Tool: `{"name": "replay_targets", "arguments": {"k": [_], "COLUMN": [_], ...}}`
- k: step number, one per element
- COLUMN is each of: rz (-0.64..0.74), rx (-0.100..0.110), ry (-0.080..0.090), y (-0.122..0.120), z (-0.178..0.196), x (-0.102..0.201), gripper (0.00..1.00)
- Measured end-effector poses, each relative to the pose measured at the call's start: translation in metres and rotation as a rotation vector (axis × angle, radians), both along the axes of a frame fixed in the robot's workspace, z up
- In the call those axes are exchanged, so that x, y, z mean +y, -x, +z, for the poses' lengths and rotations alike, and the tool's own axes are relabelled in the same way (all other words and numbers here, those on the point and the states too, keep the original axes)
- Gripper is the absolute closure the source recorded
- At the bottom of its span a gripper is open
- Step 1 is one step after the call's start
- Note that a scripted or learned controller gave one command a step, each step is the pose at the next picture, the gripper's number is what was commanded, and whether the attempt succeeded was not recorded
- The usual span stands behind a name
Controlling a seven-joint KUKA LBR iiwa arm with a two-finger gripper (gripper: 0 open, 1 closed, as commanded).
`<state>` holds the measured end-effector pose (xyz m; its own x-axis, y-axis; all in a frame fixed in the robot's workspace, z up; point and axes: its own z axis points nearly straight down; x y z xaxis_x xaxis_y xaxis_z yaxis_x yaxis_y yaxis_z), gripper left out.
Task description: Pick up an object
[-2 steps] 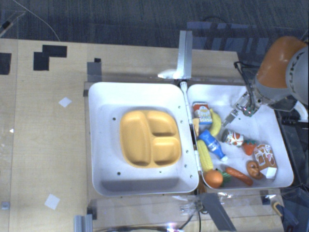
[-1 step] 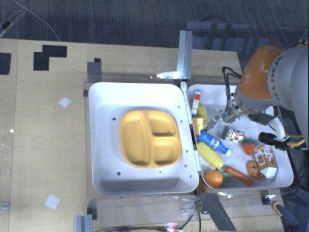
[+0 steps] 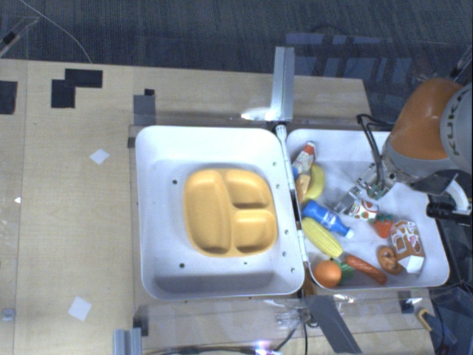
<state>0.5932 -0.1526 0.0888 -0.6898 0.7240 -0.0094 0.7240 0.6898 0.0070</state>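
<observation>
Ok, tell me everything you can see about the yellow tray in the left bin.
The yellow tray is a rounded-corner divided plate, matte like plastic, with three compartments: one long one on its left, two smaller ones stacked on its right. It lies flat and upright, open side up, near the middle of the left bin, resting on the bin floor. Its compartments look bare. Nothing else touches it; the toy food lies in the right bin.

yellow divided tray [image 3: 228, 211] in left bin [image 3: 148, 220], wooden bench [image 3: 66, 220]
</observation>
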Motion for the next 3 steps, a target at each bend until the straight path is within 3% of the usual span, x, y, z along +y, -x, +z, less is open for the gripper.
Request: {"name": "replay_targets", "arguments": {"k": [1,2,3], "rz": [-0.196,-0.189,-0.194], "rx": [0.001,-0.013,-0.014], "ry": [-0.003,-0.002,0.005], "y": [-0.050,-0.054,-0.053], "z": [-0.001,0.014,0.015], "x": [0.056,0.056,0.050], "gripper": [0.00,1.00,0.00]}}
